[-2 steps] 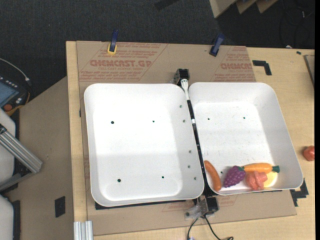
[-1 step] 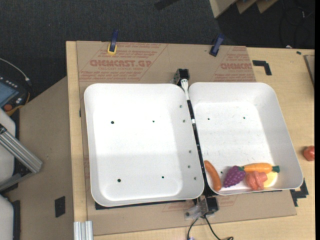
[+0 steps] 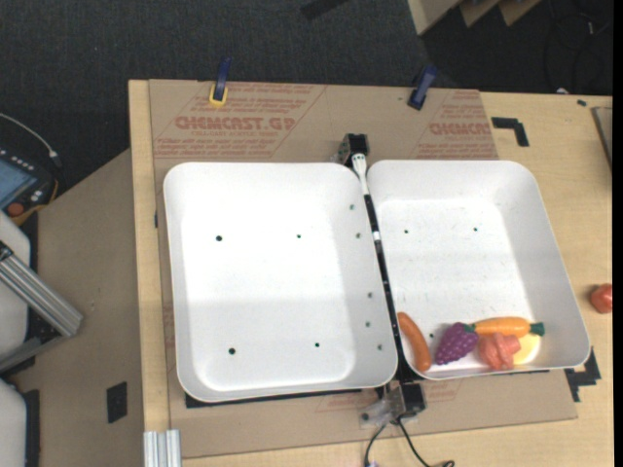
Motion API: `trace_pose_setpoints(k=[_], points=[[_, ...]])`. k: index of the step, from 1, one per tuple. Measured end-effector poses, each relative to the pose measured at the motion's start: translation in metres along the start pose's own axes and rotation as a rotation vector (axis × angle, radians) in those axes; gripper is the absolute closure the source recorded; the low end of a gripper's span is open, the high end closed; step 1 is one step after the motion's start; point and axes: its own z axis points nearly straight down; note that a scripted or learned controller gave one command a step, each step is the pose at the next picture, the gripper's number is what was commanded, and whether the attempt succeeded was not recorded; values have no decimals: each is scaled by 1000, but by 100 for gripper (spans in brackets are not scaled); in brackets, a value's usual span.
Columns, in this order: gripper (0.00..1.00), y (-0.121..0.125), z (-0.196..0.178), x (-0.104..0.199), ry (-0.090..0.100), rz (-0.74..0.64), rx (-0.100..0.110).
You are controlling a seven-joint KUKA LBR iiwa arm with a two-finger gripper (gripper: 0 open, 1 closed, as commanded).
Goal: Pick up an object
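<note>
Two shallow white bins sit side by side on the bench. The right bin (image 3: 467,212) holds a small cluster of toy food along its near edge: an orange sausage-shaped piece (image 3: 414,341), a purple bunch of grapes (image 3: 455,343), an orange carrot with a green tip (image 3: 506,326), a red piece (image 3: 495,350) and a pale yellow piece (image 3: 527,350). The pieces lie close together, some touching. The left bin (image 3: 263,270) shows only its white floor with a few dark dots.
A brown board (image 3: 292,115) lies under both bins, held by a yellow clamp (image 3: 218,92) and a blue clamp (image 3: 422,88) at the far edge. A small red object (image 3: 602,299) sits outside the right bin at the right. Metal framing (image 3: 34,290) stands at the left.
</note>
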Motion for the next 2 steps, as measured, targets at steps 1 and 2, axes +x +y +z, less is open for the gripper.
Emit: trace_pose_setpoints(k=[1,2], points=[[100,0,0,0,0,0,0],[100,0,0,0,0,0,0]])
